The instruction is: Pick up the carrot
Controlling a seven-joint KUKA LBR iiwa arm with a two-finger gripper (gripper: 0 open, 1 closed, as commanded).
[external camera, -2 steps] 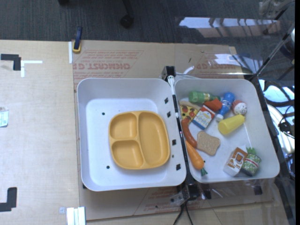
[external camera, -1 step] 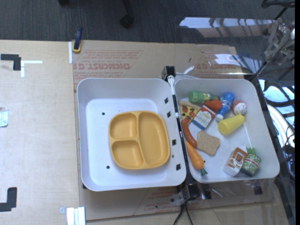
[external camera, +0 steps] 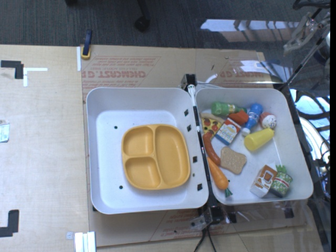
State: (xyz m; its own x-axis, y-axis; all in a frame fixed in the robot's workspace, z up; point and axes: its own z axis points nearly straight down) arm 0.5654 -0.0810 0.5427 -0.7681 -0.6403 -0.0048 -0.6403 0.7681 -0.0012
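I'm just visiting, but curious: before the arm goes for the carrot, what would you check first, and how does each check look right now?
1. Carrot in sight, in the right bin: ok.
2. Carrot's top uncovered: ok.
3. Room around it: not ok; the sausage and bread slice lie close, and the bin's left wall is beside it.
4. Carrot lying flat: ok.
5. Yellow plate in the left bin, out of the way: ok.

Single fixed camera overhead, tilted down at a slant, mid-distance. Takes in both white bins side by side, left bin (external camera: pixel 94 140) and right bin (external camera: pixel 294 140), plus bench (external camera: pixel 42 156) and floor strip along top edge.
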